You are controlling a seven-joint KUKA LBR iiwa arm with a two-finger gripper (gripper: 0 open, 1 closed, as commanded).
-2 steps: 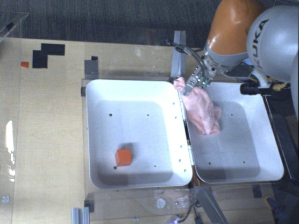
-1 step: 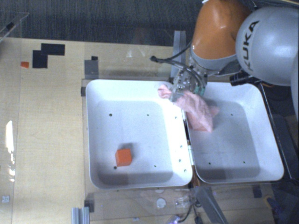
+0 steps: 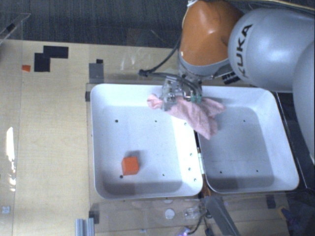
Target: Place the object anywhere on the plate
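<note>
- The gripper [image 3: 178, 93] hangs over the far seam between the bins, its fingers closed on a pink cloth [image 3: 197, 113].
- An orange block [image 3: 130, 165] lies near-left in the left bin [image 3: 108, 132].

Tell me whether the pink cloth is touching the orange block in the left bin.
Apart. The camera view shows the pink cloth hanging at the gripper over the bins' shared edge, while the orange block sits on the left bin floor with bare white between them.
</note>
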